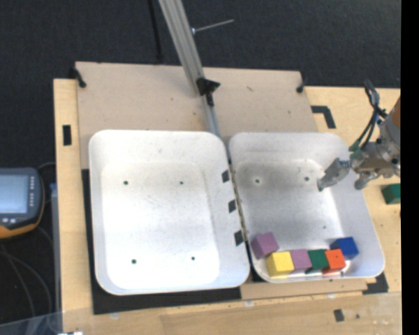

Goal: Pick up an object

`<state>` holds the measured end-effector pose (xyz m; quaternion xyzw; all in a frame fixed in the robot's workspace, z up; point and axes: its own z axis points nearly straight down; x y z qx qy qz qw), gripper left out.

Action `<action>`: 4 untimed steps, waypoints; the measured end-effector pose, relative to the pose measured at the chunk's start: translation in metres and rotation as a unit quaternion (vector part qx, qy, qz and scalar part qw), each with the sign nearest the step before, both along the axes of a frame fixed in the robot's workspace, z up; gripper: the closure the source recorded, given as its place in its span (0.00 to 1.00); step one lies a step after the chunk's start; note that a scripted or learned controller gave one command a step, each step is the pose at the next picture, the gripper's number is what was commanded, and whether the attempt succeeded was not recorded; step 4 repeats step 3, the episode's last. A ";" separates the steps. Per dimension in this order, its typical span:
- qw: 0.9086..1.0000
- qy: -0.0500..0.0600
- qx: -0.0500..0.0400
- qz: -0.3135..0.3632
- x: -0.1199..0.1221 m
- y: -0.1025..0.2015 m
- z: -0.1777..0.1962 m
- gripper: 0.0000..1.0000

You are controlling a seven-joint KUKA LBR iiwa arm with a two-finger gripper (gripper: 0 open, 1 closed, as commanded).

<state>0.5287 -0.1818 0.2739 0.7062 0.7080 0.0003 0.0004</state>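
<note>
1. Gripper reaching in from the right, poised over the right edge of the right bin, about halfway between its far and near sides.
2. Fingers spread apart: one finger slanting left over the bin floor, the other at the bin's right rim.
3. Nothing between the fingers; whether the tips touch the bin floor, cannot tell.
4. Well apart from the gripper, clustered along the near wall of the right bin: purple block, yellow block, second purple block, green block, orange block, blue block.
5. Left bin beside the right one, edges touching.
6. Green piece on the bench, just right of the gripper.
</note>
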 end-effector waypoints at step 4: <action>1.000 -0.002 -0.002 -0.004 -0.003 0.018 0.105 0.00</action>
